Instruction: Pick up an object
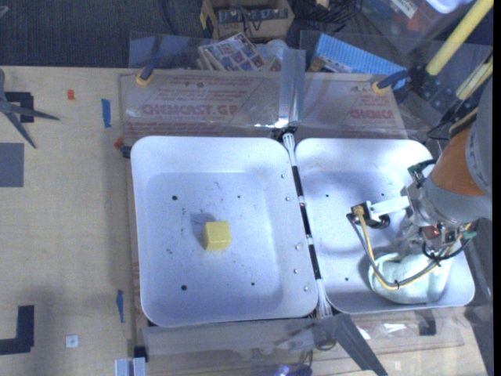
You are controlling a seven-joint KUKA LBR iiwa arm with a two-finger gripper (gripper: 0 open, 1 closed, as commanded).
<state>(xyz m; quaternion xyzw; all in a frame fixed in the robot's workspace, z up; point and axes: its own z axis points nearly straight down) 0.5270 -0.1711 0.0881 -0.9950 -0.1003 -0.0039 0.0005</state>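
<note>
Your arm (pixel 473 151) reads as a grey body with a broad orange band above the wrist. Below it you see a pale metallic wrist block, a white bracket ending in a small brass-coloured fitting, and yellow and dark cables looping underneath.

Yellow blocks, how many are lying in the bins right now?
1. The yellow block lies near the middle of the left bin. The arm covers part of the right bin, so another may be hidden.

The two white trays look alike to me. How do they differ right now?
The left bin holds a small yellow block near its middle; the right bin holds none. The arm's gripper hangs over the right bin, not the left bin. Both are shallow, white and rounded, side by side.
</note>
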